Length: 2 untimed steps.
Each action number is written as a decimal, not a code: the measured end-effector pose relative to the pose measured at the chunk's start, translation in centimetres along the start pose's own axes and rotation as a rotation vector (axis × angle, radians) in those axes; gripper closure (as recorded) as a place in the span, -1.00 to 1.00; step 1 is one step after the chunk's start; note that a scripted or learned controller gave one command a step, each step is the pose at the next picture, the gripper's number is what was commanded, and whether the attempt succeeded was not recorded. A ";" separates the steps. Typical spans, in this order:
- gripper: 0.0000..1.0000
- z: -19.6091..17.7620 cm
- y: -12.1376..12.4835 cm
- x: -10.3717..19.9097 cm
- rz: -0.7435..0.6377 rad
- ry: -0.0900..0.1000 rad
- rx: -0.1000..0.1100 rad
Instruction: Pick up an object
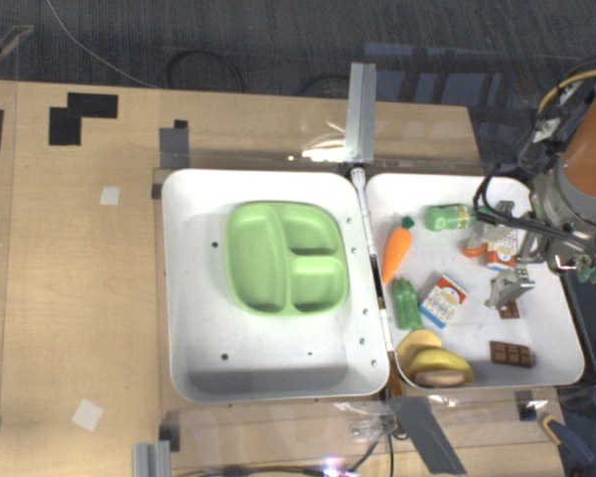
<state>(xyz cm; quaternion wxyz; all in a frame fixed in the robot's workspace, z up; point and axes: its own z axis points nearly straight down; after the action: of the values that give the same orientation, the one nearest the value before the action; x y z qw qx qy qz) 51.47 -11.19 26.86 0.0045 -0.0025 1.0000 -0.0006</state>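
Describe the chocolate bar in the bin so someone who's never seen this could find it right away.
Look at the right-hand shallow white bin, the one crowded with toy food rather than the one holding the green divided plate. Go to its near right corner: the flat dark brown rectangular chocolate bar lies there, right of the yellow banana. It is scored into squares and lies apart from the rest.

Glossy white plastic bins [268, 381]

White bins [194, 366]; pale green divided tray [283, 256]; orange carrot [395, 249], green top; yellow banana [432, 358]; brown chocolate bar [511, 354].
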 end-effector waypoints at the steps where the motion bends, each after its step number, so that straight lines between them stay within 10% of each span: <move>1: -1.00 16.5 -3.4 -0.6 -0.221 -0.015 0.006; 2: -1.00 17.0 1.6 -3.1 -0.224 -0.029 0.008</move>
<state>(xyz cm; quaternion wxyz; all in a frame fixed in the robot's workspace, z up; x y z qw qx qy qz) 54.74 -9.58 9.89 0.0190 -0.1141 0.9933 -0.0052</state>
